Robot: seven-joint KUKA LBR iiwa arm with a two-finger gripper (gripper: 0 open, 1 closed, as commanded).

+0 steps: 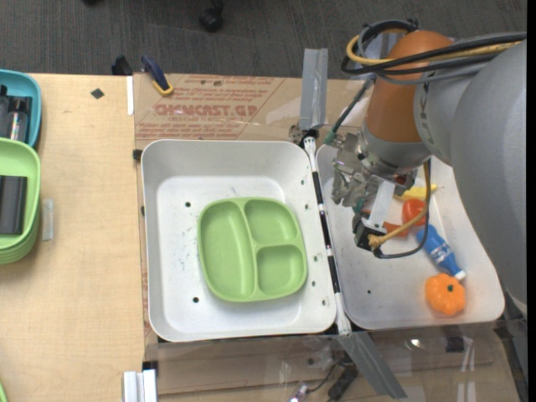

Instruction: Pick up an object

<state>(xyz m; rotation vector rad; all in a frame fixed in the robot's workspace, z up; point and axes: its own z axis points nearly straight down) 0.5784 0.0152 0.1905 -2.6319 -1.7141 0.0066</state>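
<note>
Right of centre in the frame, my claw is hanging low over the right bin; its grip I cannot tell. Below it, toward the lower right, a pumpkin is lying beside a blue tube. Left bin is holding a green tray.

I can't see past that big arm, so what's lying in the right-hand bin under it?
In the right bin, beside the pincer, lie a small orange pumpkin, a blue tube-like item and an orange-and-yellow piece. The arm covers the bin's upper part, so anything there stays hidden.
</note>
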